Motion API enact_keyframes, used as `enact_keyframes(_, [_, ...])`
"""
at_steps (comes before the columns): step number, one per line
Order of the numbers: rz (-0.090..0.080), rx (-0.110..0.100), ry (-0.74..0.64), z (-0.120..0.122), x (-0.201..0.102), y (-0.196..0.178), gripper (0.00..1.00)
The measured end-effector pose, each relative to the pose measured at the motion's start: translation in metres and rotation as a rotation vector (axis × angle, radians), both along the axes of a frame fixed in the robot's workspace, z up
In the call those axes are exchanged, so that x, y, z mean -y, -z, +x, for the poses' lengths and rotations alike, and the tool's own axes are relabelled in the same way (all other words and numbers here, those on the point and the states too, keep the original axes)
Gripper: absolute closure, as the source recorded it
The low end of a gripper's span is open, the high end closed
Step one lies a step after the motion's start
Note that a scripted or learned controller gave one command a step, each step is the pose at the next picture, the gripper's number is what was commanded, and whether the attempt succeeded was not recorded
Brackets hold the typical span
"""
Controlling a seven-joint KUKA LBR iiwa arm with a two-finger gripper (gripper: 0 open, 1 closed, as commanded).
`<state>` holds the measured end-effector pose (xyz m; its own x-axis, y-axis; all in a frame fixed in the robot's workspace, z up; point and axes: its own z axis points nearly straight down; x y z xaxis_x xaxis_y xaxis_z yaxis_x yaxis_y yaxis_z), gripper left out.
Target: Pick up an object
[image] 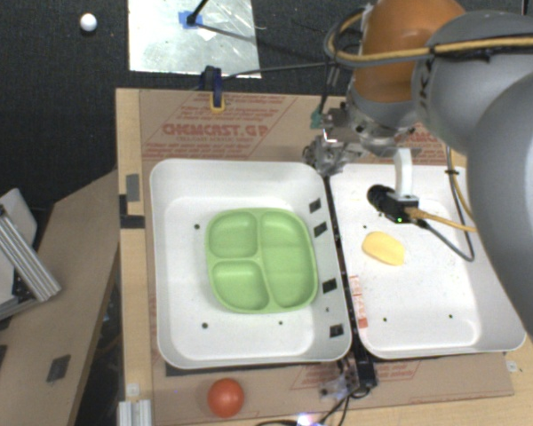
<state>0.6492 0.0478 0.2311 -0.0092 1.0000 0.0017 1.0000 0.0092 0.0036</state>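
A yellow rounded object [384, 248] lies in the right bin [444, 327], near its middle. A green divided plate [259, 259] rests flat in the left bin [173, 327]. My gripper [330, 156] hangs under the orange-banded wrist at the back of the bins, over the divide between them. It sits up and to the left of the yellow object and apart from it. A black part with a white strip and a yellow cable [389, 204] hangs from the wrist just above the yellow object. Nothing shows between the fingers.
An orange ball [226, 396] sits on the cardboard in front of the left bin. A blue clamp [213, 85] stands at the back edge. The big grey arm [497, 105] covers the right bin's back right corner. A metal rail [18, 247] lies at the left.
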Motion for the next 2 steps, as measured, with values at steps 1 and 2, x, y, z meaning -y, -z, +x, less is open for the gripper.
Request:
enact_keyframes(1, [0.001,-0.001,-0.001,-0.0006,-0.0633,-0.0002,1.0])
enact_keyframes(2, [-0.001,-0.002,0.004,-0.0004,-0.0589,0.0,0.0])
